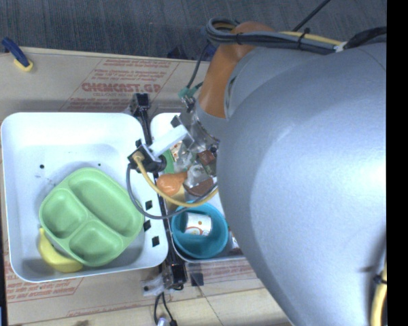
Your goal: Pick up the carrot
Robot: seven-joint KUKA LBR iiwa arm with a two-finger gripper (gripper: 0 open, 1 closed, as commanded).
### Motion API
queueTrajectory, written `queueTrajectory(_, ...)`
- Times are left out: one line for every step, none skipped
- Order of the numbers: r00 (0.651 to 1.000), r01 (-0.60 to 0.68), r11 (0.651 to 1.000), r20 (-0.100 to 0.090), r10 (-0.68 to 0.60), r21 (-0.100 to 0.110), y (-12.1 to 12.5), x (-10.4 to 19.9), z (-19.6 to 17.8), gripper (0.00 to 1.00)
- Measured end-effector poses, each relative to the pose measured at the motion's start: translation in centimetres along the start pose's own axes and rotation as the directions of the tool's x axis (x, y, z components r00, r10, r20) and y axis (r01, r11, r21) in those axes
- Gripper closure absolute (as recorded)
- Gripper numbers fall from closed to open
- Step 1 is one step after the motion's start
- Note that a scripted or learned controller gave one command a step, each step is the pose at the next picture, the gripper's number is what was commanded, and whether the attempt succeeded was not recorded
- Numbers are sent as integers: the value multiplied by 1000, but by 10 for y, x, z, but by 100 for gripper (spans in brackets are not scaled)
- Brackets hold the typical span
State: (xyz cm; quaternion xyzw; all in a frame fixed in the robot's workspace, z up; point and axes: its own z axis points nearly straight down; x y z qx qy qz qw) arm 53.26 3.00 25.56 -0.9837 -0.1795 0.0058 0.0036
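Observation:
The carrot (171, 182) is an orange lump in the right bin (162, 123), close to that bin's left wall. My gripper (188, 160) hangs right over it, its tip just above and to the right of the carrot. Whether it touches the carrot is hidden by the gripper body and cables. The big grey arm covers most of the right bin.
A blue bowl (199, 232) with a small white and orange object inside sits just in front of the carrot. A brown item (201, 187) lies beside the carrot. The left bin (27, 131) holds a green divided tray (92, 214) resting on a yellow object (53, 257).

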Motion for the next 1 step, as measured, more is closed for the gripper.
queueTrajectory(999, -51, 999, 4, 51, 2, -13, -25, 67, 100)
